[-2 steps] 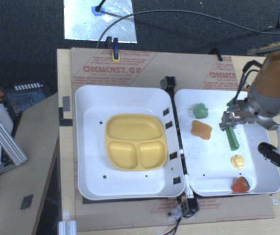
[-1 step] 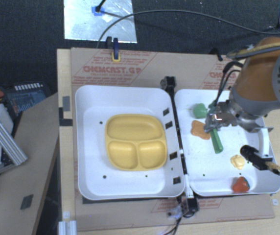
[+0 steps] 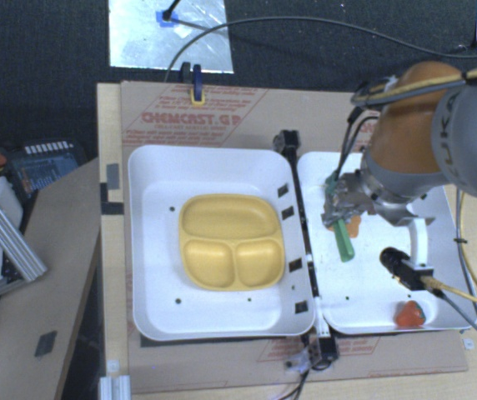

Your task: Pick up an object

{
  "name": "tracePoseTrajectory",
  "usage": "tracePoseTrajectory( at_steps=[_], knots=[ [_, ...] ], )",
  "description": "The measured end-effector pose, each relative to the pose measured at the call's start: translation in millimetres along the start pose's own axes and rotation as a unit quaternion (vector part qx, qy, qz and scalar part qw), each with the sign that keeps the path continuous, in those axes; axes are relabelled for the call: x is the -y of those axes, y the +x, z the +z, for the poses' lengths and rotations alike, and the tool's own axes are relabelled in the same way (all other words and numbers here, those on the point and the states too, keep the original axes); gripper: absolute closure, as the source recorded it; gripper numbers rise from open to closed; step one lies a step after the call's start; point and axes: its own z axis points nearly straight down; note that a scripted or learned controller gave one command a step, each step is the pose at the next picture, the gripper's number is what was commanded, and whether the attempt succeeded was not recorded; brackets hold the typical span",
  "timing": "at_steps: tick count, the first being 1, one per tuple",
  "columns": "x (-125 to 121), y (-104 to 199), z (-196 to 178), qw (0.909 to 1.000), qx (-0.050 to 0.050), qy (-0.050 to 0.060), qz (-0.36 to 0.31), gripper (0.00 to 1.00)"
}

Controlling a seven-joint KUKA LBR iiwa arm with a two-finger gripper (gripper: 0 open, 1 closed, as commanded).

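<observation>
Camera view, looking down at a slant. Grey arm [image 3: 476, 132] in from the right, gripper [image 3: 337, 211] low over the right bin [image 3: 364, 298], close to its left wall. Cannot tell how far open or whether gripping anything, hidden by its own metal body. Right under the gripper: green stick [image 3: 343, 245], smooth, roughly cylindrical, angled toward the bin's near edge, touching the gripper or nearly so. Just beside the gripper: small orange piece [image 3: 354, 222], partly covered. Well away, toward the near right corner: orange-red lump [image 3: 409, 313], rounded. Left of the gripper, past the divider: left bin [image 3: 151, 223] holding a glossy yellow tray [image 3: 226, 240], three compartments, rounded corners, probably plastic.
</observation>
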Motion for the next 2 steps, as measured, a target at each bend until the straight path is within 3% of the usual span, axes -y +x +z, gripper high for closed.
tracePoseTrajectory(
  at_steps=[2],
  knots=[
    [-19,115,-13,1.0,0.0,0.0,0.0,1.0]
  ],
)
